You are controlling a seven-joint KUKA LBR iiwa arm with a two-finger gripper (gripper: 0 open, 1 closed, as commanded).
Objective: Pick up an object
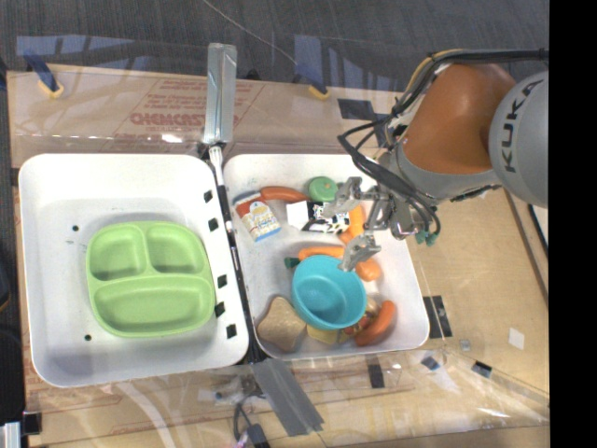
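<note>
Camera view: hand (362, 236), finger state indeterminate, hangs over the crowded right white plastic bin (413, 278), above the round blue plastic bowl (328, 292). Risk: tight clutter may deflect contact, causing a miss.

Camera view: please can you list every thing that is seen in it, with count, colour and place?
bins: two, white, side by side on the bench
divided plate: one, green, in the left bin
bowl: one, light blue, in the right bin, near its front
carton: one, small, white and blue, right bin, left side
sausage: one, orange, right bin, back
round lid-like item: one, green, right bin, back
bread-like piece: one, tan, right bin, front left
red-orange toy food: one, right of the bowl
arm: one, grey with orange band, from the right
claw: one, over the right bin, above the bowl's back rim
</note>
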